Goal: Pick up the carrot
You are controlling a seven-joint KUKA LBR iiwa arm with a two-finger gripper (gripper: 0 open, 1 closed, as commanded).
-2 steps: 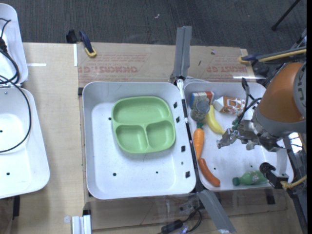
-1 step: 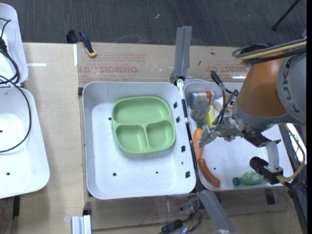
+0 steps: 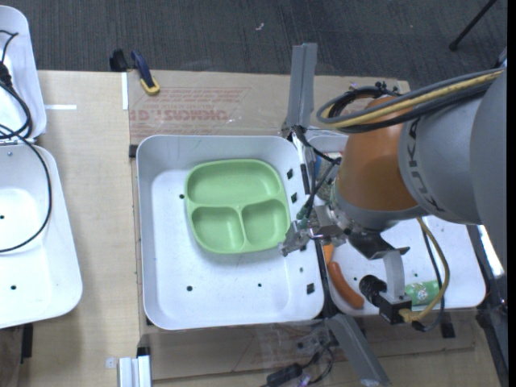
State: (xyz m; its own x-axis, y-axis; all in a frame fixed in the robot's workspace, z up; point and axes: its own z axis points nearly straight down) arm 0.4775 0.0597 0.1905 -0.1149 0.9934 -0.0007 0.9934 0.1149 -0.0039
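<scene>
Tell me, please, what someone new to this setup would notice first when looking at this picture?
Most likely the big grey arm with its orange band, which reaches in from the right and covers much of the right bin. Next, the pale green divided plate, lying alone in the upper middle of the left bin. Then the orange carrot, lying in the right bin near its left wall, just below the arm's wrist.
</scene>
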